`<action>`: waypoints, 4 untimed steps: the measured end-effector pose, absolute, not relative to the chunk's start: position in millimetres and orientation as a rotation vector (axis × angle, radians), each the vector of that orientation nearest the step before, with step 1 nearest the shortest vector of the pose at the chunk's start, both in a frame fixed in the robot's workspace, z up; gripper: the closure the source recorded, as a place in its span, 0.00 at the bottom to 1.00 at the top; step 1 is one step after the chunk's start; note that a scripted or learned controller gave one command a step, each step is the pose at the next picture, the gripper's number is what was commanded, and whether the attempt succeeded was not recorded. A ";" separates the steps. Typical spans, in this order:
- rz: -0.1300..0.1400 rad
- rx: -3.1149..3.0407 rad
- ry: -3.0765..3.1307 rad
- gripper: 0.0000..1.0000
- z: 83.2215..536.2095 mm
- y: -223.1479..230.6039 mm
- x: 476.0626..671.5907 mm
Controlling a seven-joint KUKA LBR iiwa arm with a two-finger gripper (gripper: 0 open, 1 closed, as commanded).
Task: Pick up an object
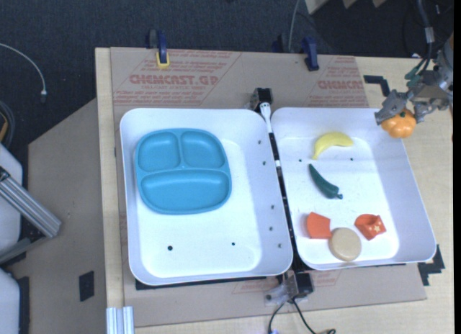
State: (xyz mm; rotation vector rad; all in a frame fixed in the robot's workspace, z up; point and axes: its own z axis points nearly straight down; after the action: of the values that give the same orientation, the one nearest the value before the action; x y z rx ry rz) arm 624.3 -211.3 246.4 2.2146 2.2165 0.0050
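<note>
i see the gripper [400,114] clenched on a small round orange fruit [398,126], two o'clock; probably light, rigid, slippery.

A single fixed camera looks down at a slant from above the bench [108,181], taking in both white bins whole: the left bin [137,253] with its blue divided plate [184,170] and the right bin [410,188]. The view stands well back, so dark floor shows beyond the far edge and along the left. The arm's gripper [403,106] enters at the upper right.
</note>
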 end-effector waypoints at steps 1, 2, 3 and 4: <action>0.000 2.217 2.230 1.00 239.3 -150.2 622.3; 0.002 2.217 2.231 1.00 245.6 -91.7 610.0; -0.001 2.218 2.231 1.00 231.7 -36.0 601.8; -0.002 2.218 2.231 1.00 224.4 21.6 601.4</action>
State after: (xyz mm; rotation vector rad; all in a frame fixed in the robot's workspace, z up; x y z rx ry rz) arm 601.4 21.6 224.4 2.2180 2.2312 -0.0016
